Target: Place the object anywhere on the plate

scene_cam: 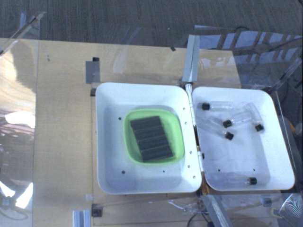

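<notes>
On the green plate (179, 138) lies the dark ribbed block (151, 139) (long axis upper-left to lower-right).

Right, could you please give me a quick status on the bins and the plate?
Green plate in left bin, dark ridged block lying on it. Clear vials with black caps loose in right bin.

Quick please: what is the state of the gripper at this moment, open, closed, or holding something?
Gripper: it cannot be told. The dark ridged object already lies on the green plate.
</notes>
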`<state>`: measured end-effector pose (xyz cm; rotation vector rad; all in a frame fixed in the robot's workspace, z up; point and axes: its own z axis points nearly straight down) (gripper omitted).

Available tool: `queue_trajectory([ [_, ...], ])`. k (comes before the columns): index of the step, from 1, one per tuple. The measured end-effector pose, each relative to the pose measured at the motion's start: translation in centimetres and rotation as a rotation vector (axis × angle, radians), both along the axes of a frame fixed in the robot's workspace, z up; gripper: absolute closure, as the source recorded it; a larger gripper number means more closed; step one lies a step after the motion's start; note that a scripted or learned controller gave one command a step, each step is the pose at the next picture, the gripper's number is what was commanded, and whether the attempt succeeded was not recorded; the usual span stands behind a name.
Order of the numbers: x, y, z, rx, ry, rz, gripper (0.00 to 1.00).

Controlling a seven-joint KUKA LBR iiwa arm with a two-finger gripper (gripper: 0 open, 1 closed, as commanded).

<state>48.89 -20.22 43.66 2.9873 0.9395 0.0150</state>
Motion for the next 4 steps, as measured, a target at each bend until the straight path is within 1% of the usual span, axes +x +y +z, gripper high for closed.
queue_trajectory([
  [3, 3.2, -0.2, -0.1, 0.007, 0.002, -0.334, 0.0],
  [4, 3.0, -0.2, -0.3, 0.009, 0.002, -0.397, 0.0],
])
